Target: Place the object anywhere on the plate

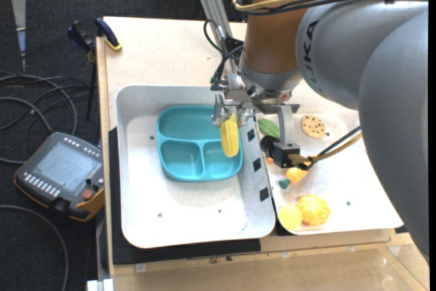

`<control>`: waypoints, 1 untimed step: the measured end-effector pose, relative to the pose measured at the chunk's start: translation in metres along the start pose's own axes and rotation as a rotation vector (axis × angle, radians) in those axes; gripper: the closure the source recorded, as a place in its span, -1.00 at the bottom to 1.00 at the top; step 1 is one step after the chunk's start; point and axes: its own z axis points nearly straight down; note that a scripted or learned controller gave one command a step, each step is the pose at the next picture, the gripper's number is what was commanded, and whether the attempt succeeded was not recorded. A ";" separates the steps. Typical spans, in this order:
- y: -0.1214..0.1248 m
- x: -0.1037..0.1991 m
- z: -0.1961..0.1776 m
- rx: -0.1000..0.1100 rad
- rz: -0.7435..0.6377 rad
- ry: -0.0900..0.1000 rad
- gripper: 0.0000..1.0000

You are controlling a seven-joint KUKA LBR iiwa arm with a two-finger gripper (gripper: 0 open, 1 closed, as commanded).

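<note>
The blue plate point(194, 153) sits in the left bin point(136, 208), and the gripper point(228, 116) fingers pinch the corn point(230, 134) over the plate's right edge.

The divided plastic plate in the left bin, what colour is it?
Turquoise blue all over, seen best in the camera view: the three-compartment plastic plate lies beneath the yellow corn cob.

My arm point(368, 44) is a thick, smooth grey casing with dark lettering on its side. Above the wrist sits a rounded orange band point(279, 3). A yellow cable and a black one loop over it. My tool point(230, 112) is small, metallic and grey, with dark wires at its base.
</note>
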 end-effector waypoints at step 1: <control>-0.014 0.042 0.010 -0.001 0.000 0.000 1.00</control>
